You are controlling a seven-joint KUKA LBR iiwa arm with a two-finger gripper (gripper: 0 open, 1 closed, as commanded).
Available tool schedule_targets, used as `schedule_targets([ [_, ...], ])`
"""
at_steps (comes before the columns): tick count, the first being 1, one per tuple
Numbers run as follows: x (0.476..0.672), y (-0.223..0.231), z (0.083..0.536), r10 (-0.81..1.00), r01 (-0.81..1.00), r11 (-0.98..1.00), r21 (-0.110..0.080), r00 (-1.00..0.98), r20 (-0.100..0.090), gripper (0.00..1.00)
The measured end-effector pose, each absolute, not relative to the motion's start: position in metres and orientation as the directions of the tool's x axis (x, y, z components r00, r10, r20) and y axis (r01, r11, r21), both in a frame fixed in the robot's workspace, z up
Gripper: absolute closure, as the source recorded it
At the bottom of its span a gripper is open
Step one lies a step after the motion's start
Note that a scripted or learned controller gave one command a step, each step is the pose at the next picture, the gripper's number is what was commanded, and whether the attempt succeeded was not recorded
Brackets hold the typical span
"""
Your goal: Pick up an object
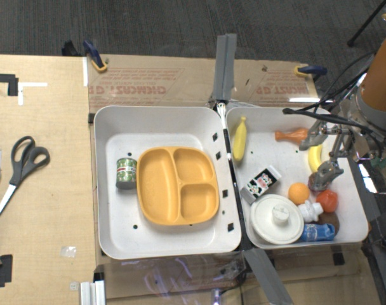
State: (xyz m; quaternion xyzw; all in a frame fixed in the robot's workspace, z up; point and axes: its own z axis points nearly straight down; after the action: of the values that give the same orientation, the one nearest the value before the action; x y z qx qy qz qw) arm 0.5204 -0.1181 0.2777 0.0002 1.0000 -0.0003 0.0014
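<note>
Camera view, for you: the task's candidates lay mostly in the right bin [355,196]. A banana [239,138] lay along that bin's left wall, long axis running up and down the frame. With it you had an orange ball [298,192], a white lidded pot [277,219] and a black-and-white box [261,182]. The gripper [326,170] hung over the right side; whether clenched or released, you couldn't tell. The left bin [110,234] held a yellow divided plate [177,185] beside a green can [126,172].

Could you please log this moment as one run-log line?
gripper: over right bin, above orange ball | holding: nothing seen | left bin: yellow tray, green can
</note>
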Motion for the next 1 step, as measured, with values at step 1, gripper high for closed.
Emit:
schedule_targets([
  [1,0.5804,-0.1214,0.1897,-0.095,-0.095,0.995,-0.001,-0.995,-0.003,0.00],
])
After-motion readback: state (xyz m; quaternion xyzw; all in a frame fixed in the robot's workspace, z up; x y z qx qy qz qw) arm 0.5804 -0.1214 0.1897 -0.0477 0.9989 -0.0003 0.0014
